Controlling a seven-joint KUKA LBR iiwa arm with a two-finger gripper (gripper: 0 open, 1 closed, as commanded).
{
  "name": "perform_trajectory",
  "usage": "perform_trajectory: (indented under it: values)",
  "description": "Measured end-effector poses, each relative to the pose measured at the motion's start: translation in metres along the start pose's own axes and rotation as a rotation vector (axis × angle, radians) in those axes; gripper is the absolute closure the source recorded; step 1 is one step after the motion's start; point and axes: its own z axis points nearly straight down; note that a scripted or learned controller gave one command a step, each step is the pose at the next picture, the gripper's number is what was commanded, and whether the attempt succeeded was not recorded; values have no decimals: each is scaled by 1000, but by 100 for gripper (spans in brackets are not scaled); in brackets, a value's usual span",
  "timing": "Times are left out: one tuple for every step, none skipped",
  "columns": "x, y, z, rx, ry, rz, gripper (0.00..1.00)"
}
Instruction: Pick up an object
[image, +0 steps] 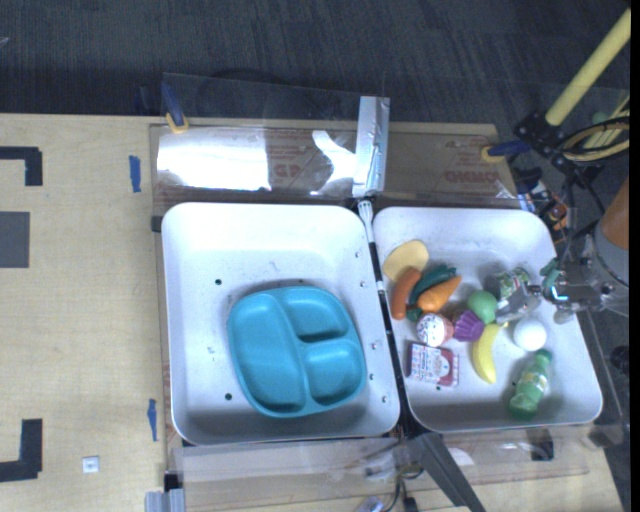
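Two shallow white bins are sitting side by side on a wooden bench (70, 330), seen from above at a slant.

Nearest the viewer, in the right bin (480, 415), a green bottle (529, 383) is lying by the near right corner. A red and white packet (433, 363) is lying near the left wall, toward the near edge. Just beyond them, a yellow banana (485, 353) is curving beside a white egg-like ball (530, 334). A small round white toy with red marks (431, 328) and a purple toy (467, 325) are sitting close together, just left of the banana.

In the left bin (190, 300), a blue divided tray (296, 347) is resting toward the near edge.

Farther back in the right bin, a green round object (483, 304) is lying near the middle. An orange carrot-like toy (437, 291), a second orange piece (403, 293) and a yellow wedge (404, 257) are clustered against the left wall.

The gripper (545, 291) is reaching in over the right wall, hanging low above a crumpled grey-green item (516, 283). Whether its fingers are parted or closed, I cannot tell.

Beyond the bins, clear plastic sheeting (260, 160) is standing along the far edge.
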Motion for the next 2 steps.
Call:
perform_trajectory:
  values:
    - [21,28,82,2,1,-140,0]
    - [-14,18,122,-6,-1,-336,0]
